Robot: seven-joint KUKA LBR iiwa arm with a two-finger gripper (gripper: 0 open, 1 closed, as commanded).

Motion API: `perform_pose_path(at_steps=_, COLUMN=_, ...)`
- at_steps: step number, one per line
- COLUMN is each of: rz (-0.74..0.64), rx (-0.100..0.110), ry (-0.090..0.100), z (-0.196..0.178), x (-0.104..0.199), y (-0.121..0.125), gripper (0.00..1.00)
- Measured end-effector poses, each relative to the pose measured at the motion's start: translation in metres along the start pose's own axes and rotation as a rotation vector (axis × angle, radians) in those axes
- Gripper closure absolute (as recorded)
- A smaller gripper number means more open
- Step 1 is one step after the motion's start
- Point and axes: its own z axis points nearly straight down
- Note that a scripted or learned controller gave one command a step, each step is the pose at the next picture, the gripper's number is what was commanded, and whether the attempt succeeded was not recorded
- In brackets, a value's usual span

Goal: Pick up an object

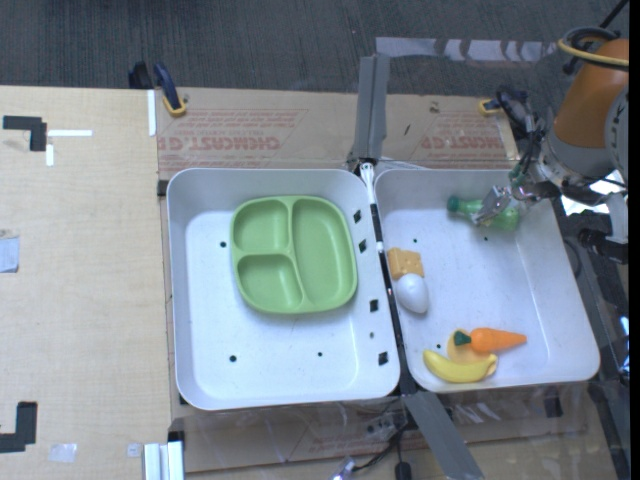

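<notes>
My gripper (493, 206) is low over the back of the right bin (560, 298), right on top of a green object (508, 219) that pokes out on both sides of it. The view is too small to show whether the object is gripped. Further forward in the same bin, a white egg (412, 293) rests against a tan block (405, 262) by the left wall. An orange carrot (496, 340) and a yellow banana (460, 367) lie near the front.
A green divided plate (294, 254) lies in the left bin (200, 318). The grey arm with its orange band (585, 103) comes in from the upper right, over the right bin's back corner. Cardboard (260, 128) runs behind both bins.
</notes>
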Motion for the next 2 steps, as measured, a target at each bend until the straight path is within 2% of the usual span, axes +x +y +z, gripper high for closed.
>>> perform_pose_path(at_steps=1, rz=0.103, rx=-0.006, ry=-0.005, z=-0.111, x=0.035, y=-0.011, gripper=1.0)
perform_pose_path(at_steps=2, rz=0.094, rx=-0.007, ry=-0.005, z=-0.127, x=0.048, y=0.004, gripper=1.0)
